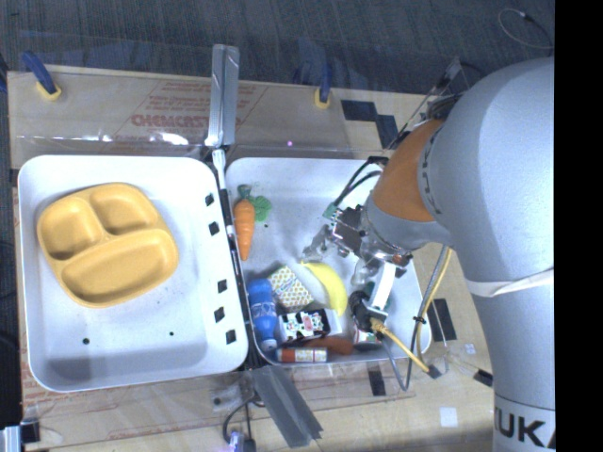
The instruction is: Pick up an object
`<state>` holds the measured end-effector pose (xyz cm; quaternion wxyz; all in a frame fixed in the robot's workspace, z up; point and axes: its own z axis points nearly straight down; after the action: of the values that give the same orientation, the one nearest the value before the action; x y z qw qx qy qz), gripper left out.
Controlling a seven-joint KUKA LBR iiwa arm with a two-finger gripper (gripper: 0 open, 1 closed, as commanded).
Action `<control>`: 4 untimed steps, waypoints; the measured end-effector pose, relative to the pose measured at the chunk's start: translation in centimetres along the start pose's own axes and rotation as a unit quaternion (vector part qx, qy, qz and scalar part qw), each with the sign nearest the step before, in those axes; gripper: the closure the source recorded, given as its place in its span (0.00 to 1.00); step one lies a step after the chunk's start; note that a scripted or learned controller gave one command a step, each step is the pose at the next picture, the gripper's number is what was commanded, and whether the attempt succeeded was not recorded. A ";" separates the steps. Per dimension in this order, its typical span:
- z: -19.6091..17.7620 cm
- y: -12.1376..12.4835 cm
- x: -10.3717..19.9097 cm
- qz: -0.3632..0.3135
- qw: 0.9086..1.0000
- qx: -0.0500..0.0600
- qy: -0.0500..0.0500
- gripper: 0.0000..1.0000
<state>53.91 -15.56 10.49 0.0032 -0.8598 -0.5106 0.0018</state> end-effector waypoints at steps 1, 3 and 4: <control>-0.9 -0.1 0.1 -0.003 1.000 0.002 0.000 1.00; 0.9 -5.3 1.5 -0.052 0.999 -0.010 0.001 0.00; 1.2 -4.9 -3.4 -0.060 0.998 -0.004 0.004 0.00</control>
<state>48.03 -16.18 9.35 0.0017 -0.8275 -0.5615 -0.0039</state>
